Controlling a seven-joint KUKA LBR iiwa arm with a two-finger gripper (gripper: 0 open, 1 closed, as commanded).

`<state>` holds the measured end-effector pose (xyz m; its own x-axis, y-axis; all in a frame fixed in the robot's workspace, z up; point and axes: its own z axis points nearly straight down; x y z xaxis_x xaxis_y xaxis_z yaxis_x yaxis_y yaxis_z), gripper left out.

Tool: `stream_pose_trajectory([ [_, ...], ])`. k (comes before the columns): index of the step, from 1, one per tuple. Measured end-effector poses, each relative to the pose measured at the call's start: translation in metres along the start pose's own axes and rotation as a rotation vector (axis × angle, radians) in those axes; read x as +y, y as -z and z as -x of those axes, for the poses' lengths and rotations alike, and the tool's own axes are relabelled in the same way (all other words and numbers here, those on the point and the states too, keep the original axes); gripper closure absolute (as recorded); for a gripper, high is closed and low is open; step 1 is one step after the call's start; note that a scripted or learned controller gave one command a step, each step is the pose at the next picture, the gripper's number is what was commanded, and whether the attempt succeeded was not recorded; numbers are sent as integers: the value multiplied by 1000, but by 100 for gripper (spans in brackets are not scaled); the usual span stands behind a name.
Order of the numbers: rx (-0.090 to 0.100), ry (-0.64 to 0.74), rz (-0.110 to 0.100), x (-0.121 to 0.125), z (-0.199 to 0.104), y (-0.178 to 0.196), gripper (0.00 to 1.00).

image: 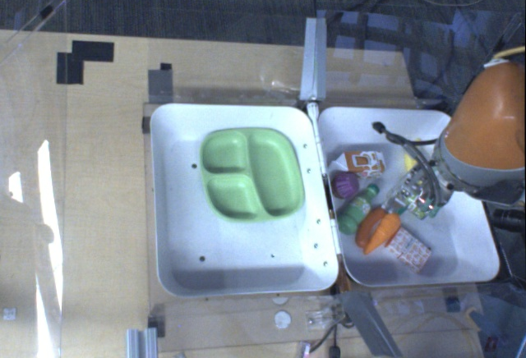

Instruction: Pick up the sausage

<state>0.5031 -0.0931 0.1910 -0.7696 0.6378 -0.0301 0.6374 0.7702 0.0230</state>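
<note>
In the right bin, a small white piece with an orange-brown shape on it lies near the back left; it may be the sausage, though I cannot tell for sure. My gripper hangs low over the middle of this bin, under the orange-banded wrist. It is to the right of that piece and just up and right of an orange carrot. Nothing shows clearly between its fingers.
Beside the carrot are a green bottle and a purple item. A pink patterned packet lies below the gripper and a yellow item behind it. The left bin holds a green divided plate.
</note>
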Motion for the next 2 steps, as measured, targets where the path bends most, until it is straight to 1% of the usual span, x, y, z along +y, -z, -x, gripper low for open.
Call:
stream_pose_trajectory([
  [1,18,-52,-15,49,-17,32,100],
  [2,29,198,-17,8,0,-85,100],
])
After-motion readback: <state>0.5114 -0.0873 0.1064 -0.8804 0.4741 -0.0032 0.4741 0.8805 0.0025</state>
